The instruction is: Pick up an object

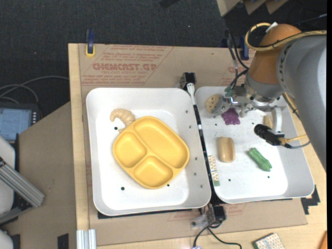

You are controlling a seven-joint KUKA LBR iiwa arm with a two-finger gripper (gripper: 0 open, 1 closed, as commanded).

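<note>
Hand [234, 104] hovers low at the far edge of the right bin [290, 188], just above the purple grape cluster [231, 117]; we cannot tell how wide it stands. To grip well, we should centre on the grapes and descend straight, keeping off the cookie [211, 104] near the far-left corner.

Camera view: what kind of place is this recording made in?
Probably a robot lab or test bench, not a home. A robot arm reaches over two white bins on a board, toy-like items such as a yellow divided plate lie in them, and cables trail across the dark floor.
</note>
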